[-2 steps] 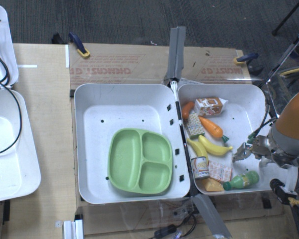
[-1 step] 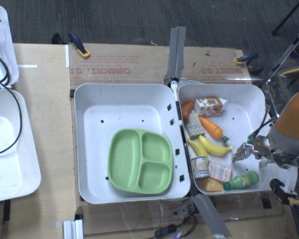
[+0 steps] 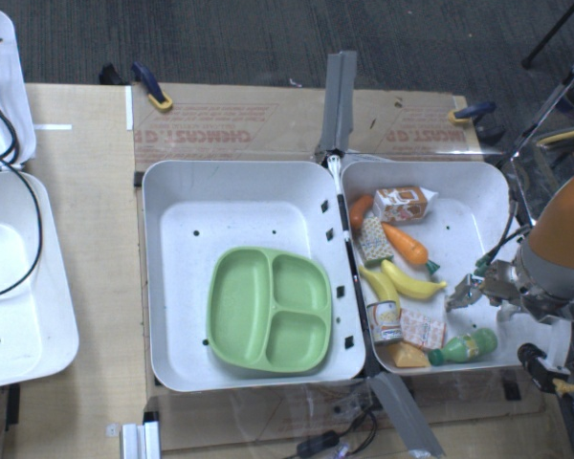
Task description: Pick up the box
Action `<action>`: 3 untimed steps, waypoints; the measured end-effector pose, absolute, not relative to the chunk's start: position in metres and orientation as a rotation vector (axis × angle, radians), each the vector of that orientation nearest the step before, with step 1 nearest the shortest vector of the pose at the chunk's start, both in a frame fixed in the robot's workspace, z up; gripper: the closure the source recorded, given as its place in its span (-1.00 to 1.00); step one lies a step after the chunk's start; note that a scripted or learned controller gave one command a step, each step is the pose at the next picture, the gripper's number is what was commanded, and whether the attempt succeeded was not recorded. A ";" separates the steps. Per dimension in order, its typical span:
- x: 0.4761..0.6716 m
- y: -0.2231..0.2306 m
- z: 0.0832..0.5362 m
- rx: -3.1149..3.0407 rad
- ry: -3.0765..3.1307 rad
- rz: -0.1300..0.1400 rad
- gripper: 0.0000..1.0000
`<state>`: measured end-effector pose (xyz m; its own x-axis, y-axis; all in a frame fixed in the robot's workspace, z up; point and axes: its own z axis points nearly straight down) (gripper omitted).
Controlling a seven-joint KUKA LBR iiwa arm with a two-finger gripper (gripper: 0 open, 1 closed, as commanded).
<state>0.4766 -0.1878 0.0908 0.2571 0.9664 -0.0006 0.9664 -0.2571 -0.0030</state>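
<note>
From above, my tool [image 3: 462, 292] sits at the right of the frame, low over the right bin [image 3: 478, 175], near its right wall. Its fingers look spread apart with nothing between them, though they are small and partly blurred. My arm [image 3: 555, 247] comes in from the right edge, the orange band showing just above the wrist.

The box [image 3: 403, 204], orange and white, lies in the upper middle of the right bin, tilted a little, well apart from my tool. Just below it lies a carrot [image 3: 406, 245], slanting down to the right, and a second orange piece [image 3: 361, 212] rests at the bin's left wall. A speckled packet [image 3: 374, 242] lies beside the carrot. Below that, two bananas [image 3: 402, 282] curve across the bin's middle, near my tool's tips. Along the lower edge of the bin I see a small can [image 3: 386, 321], a pale pink packet [image 3: 423, 330], a yellow wedge [image 3: 410, 356] and a green bottle [image 3: 466, 346] lying on its side.

The left bin [image 3: 172, 218] holds a green divided plate [image 3: 270, 309] in its lower middle. Both bins rest on the worktop [image 3: 86, 161], at centre frame
</note>
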 end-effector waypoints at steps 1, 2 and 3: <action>0.477 -0.188 0.091 -2.489 -1.914 0.004 -1.00; 0.477 -0.188 0.091 -2.489 -1.914 0.004 -1.00; 0.477 -0.188 0.091 -2.489 -1.914 0.004 -1.00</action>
<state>0.4766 -0.1878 0.0908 0.2571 0.9664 -0.0006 0.9664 -0.2571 -0.0030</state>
